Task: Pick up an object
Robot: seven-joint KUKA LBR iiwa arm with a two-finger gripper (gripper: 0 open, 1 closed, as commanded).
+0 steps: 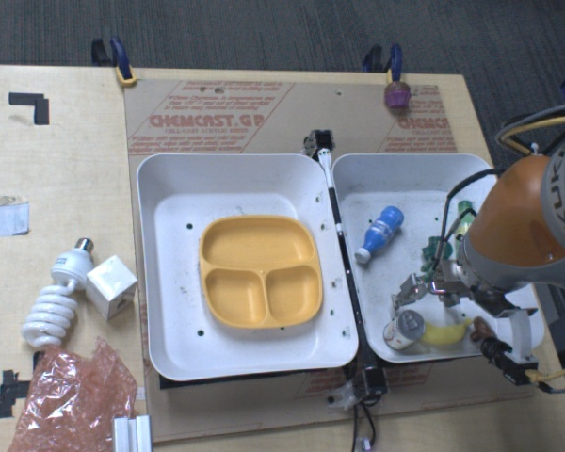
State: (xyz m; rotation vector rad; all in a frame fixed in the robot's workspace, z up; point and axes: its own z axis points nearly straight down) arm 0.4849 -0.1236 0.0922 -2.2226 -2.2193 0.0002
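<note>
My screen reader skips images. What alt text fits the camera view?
A grey-and-orange arm reaches into the right bin, its gripper low beside a blue bottle, a banana and small items. The left bin holds a yellow divided tray.

Illumination: bright, even and diffuse, from overhead.
Shadows: soft and short; a faint one lies under the yellow tray [261, 271] in the left bin [160, 252], a darker strip along the near edge of both bins.
Glare: mild sheen on the white walls of the right bin [377, 172] and on the arm's orange band [518, 219]; nothing blown out.
Sharpness: moderate; printed lettering on the table [207, 111] is legible, small items beside the arm are soft.
Distortion: slight slanted perspective; straight edges remain nearly straight.
</note>
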